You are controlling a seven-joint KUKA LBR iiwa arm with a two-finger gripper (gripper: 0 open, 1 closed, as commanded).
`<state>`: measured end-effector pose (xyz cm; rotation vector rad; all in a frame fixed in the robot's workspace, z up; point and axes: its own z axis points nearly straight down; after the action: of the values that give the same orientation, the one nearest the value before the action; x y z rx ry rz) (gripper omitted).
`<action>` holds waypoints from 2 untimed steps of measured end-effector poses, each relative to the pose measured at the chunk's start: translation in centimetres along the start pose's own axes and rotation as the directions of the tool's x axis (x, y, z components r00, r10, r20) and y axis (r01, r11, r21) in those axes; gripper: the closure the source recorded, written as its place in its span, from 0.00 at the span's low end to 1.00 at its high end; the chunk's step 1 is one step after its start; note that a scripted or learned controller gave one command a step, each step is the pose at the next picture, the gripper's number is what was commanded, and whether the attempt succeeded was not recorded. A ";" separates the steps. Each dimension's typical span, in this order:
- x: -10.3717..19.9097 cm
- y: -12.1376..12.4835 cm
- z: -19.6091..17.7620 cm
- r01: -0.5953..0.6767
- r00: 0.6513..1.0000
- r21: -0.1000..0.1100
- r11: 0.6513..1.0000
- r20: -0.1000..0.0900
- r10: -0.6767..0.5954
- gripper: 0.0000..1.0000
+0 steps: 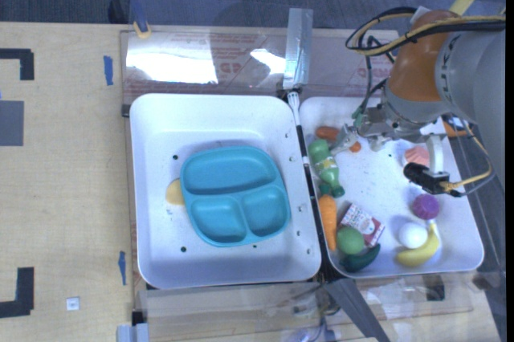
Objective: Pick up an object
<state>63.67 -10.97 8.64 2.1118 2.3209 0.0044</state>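
Nothing lifted yet: I am hovering my end effector (371,132) at the right bin's (470,252) twelve o'clock, its grip unreadable; orange piece (327,132) lying just beside, at nine o'clock

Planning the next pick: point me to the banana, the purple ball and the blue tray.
banana (419,252), camera view, middle of its yellow curve.
purple ball (426,206), camera view, centre of its top.
blue tray (233,169), camera view, floor of its long upper compartment.

Blue tray (234,196) in left bin (152,132); hand (363,132) over right bin's (466,244) toys.
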 end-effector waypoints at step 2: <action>0.4 0.3 0.1 0.007 1.000 0.003 1.000 -0.001 -0.007 0.00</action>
<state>63.96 -10.55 8.55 2.1054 2.3304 0.0026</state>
